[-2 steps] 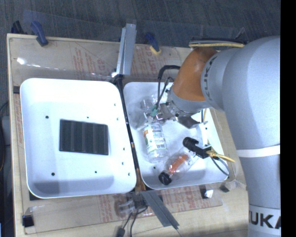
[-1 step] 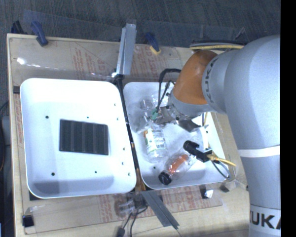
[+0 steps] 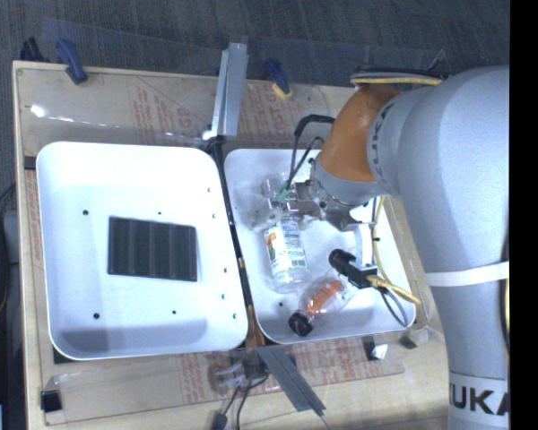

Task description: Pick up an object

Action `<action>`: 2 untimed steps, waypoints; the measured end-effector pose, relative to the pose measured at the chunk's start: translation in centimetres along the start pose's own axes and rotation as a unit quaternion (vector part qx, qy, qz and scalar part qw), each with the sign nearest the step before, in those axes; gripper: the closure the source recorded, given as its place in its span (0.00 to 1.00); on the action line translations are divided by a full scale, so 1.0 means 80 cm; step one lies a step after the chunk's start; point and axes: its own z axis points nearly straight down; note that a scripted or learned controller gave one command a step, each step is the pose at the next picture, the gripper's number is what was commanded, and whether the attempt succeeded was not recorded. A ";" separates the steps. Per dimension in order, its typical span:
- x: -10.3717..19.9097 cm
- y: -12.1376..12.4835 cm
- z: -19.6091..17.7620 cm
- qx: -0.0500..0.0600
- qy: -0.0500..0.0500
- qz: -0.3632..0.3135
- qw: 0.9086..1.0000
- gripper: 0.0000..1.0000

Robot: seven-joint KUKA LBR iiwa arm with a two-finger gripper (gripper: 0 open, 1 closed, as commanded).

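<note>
Over in the right bin (image 3: 251,182) things are pretty crowded. The arm (image 3: 448,177) comes in from the right, and its orange band (image 3: 351,141) hangs over the bin's far end. The end effector (image 3: 292,197) is down low inside the bin, right at the upper end of the clear bottle (image 3: 287,251). Honestly can't tell how far open it is or whether it has hold of anything, since the wrist and cables cover that spot.

That bottle lies on its side roughly in the middle of the bin, lengthwise along it. It's see-through plastic with a pale label showing green and orange print. Just beside it, toward the near corner, lies a smaller clear bottle (image 3: 323,299) with something orange inside and a black cap (image 3: 300,323) pointing at the bin's front wall. The two are close, maybe touching, hard to say.

The left bin (image 3: 72,195) has a dark ribbed panel (image 3: 152,247) lying flat in the middle. A grey metal bar (image 3: 229,88) stands up between the bins at the back, and two blue clamps (image 3: 72,61) grip the bench (image 3: 117,101) along its far edge.
</note>
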 end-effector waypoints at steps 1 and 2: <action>0.011 -0.054 0.002 0.002 0.001 -0.022 1.000 0.00; 0.011 -0.054 -0.011 0.003 0.001 -0.025 1.000 1.00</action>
